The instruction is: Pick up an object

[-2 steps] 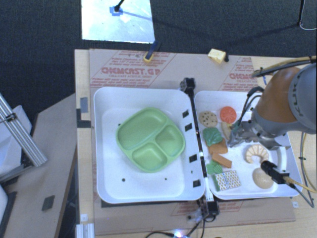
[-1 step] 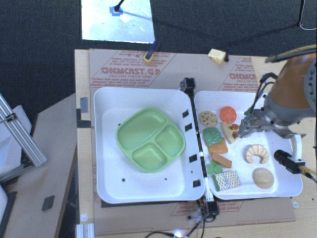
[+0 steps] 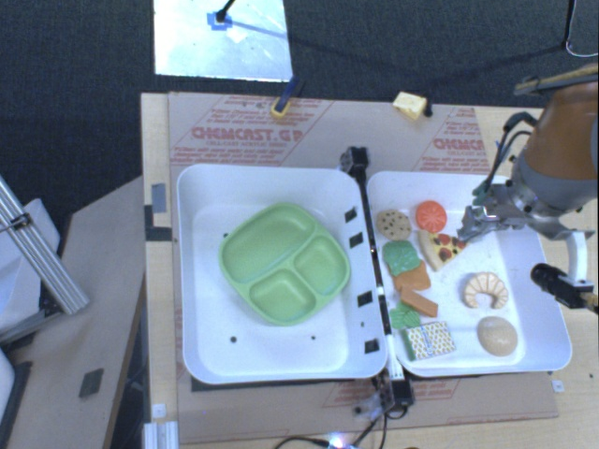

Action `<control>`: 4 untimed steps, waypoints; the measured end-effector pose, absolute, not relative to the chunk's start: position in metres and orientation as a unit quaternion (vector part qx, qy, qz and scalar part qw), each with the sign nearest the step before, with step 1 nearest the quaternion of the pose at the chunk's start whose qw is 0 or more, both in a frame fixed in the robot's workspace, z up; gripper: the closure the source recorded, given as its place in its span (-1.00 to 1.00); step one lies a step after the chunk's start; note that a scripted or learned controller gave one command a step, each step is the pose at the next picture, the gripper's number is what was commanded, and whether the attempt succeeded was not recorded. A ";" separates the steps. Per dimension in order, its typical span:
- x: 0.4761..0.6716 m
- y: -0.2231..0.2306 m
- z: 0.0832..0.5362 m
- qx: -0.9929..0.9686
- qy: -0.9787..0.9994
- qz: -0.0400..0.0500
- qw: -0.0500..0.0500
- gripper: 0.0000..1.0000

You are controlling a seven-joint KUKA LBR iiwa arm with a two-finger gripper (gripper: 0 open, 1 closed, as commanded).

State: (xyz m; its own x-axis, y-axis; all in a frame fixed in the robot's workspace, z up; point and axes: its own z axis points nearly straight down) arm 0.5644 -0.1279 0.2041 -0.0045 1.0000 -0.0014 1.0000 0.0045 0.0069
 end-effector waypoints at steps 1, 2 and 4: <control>0.566 -0.128 0.226 0.706 0.709 0.001 0.002 1.00; 0.587 -0.087 0.233 0.704 0.710 0.002 0.001 1.00; 0.633 0.012 0.216 0.704 0.710 0.002 0.001 1.00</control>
